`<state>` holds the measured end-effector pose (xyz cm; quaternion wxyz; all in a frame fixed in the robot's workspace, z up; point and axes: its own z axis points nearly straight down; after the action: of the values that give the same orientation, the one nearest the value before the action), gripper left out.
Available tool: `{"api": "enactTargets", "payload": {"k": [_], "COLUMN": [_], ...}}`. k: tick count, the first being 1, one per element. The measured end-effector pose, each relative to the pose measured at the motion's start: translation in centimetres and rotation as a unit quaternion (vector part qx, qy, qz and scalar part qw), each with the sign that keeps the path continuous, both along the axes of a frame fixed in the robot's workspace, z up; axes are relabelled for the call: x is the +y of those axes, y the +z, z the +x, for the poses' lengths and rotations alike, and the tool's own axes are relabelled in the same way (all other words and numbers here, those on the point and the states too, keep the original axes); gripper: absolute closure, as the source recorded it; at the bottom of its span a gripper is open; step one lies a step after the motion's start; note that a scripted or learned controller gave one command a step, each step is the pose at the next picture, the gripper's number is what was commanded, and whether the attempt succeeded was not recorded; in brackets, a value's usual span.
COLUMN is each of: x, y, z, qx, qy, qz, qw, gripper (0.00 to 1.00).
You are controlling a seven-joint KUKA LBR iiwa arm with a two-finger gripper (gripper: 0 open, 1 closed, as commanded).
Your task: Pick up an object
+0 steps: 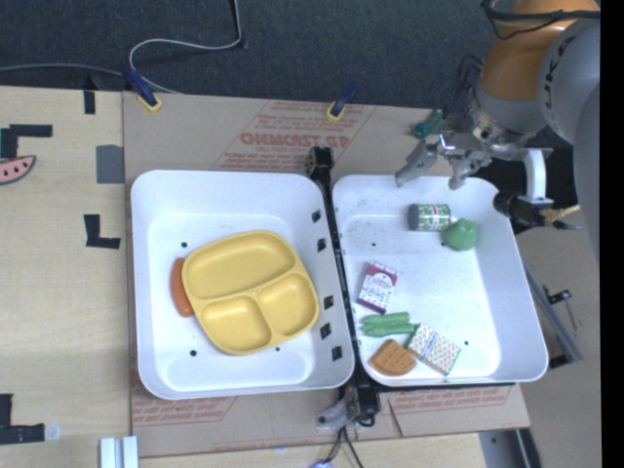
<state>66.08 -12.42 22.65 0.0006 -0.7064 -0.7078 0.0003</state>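
Observation:
My gripper (434,172) hangs open over the far edge of the right bin (507,300), its two fingers spread apart with nothing between them. Just below it a small green-labelled can (428,216) lies on its side, touching a green round fruit (461,234). Nearer the front of the same bin lie a pink and white packet (376,287), a green bean-like vegetable (387,325), a brown cracker (392,359) and a checkered sachet (435,348).
The left bin (156,261) holds a yellow divided tray (251,291) with an orange sausage-like item (180,287) tucked at its left side. A black clip strip (328,252) runs between the bins. Blue and yellow clamps (144,91) sit on the cardboard's far edge.

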Motion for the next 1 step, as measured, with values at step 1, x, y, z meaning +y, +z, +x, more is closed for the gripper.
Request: {"api": "enactTargets", "payload": {"k": [1], "x": [-2.61], "y": [-9.89], "z": [-1.33], "qx": [0.002], "qy": [-0.001], "qz": [-0.0004], "qw": [1.0], "gripper": [0.0]}}
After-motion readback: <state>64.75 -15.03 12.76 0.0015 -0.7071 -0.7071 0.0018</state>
